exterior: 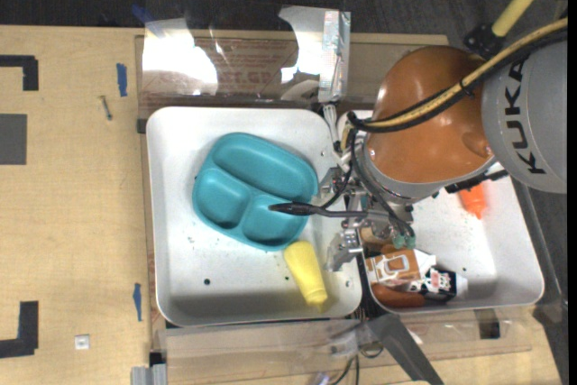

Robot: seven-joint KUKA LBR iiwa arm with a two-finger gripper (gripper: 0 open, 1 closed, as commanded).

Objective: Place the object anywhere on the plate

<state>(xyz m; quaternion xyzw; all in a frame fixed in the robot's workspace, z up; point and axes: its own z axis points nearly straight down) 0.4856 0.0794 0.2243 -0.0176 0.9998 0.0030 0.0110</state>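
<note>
The grey arm reaches in from the right, its orange band bulging above the wrist. A yellow cable loops across that band. Below it the gripper points down, low over the seam between the two bins, amid dark wiring.

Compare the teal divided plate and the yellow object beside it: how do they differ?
The teal divided plastic plate is wide, shallow and split into compartments; the yellow elongated plastic object is small, narrow and solid. The plate lies mid-bin, while the yellow object lies nearer the front wall, just off the plate's rim. Both rest in the left white bin.
</note>
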